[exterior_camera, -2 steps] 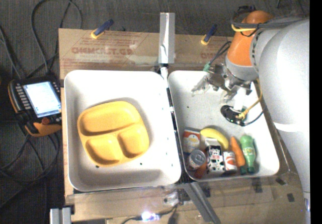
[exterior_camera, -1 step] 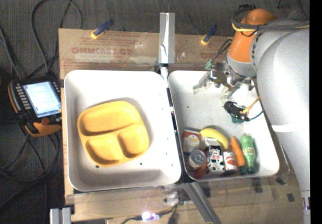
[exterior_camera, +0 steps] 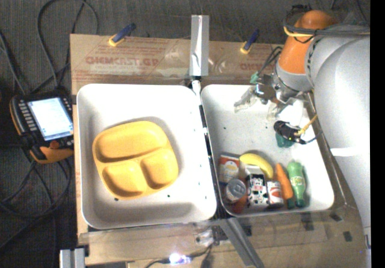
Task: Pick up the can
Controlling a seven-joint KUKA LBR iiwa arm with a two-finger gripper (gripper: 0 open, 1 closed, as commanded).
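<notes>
The can [exterior_camera: 235, 189] lay at the near edge of the right bin [exterior_camera: 240, 131], in a cluster of items: a banana [exterior_camera: 256, 161] just beyond it, a black-and-white carton [exterior_camera: 257, 191] to its right, then a carrot [exterior_camera: 284, 182] and a green bottle [exterior_camera: 296, 181]. The gripper [exterior_camera: 260, 97] hovered over the bin's far part, well apart from the can, its fingers spread with nothing between them. A yellow divided tray [exterior_camera: 136, 157] sat in the left bin [exterior_camera: 90, 110].

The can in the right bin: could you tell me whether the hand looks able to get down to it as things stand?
Probably yes. The can stands with its top showing from above, and the hand hovers over bare bin floor. But the banana and cartons crowd it, leaving little room.
</notes>
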